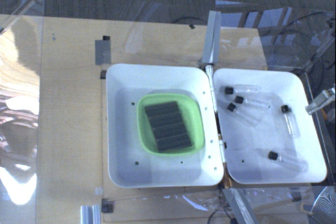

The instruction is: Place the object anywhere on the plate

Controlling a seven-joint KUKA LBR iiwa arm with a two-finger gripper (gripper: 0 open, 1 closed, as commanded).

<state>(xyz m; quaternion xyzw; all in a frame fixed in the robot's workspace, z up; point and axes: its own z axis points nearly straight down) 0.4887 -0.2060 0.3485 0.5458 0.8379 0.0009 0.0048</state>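
Observation:
A green square plate (143,124) lies in the left white bin (119,113). On its middle rests a dark grey ridged block (168,126), lying flat and a little askew. At the view's right edge, just past the right bin's rim, a pale grey tip of my gripper (320,102) pokes in, well away from the plate and the block. Nothing shows in its grasp.
The right bin (310,165) holds several clear vials with black caps (239,99), scattered along its far side and near its front right (272,155). A grey metal post (211,39) stands behind the seam between the bins. Bare wooden bench (63,113) stretches to the left.

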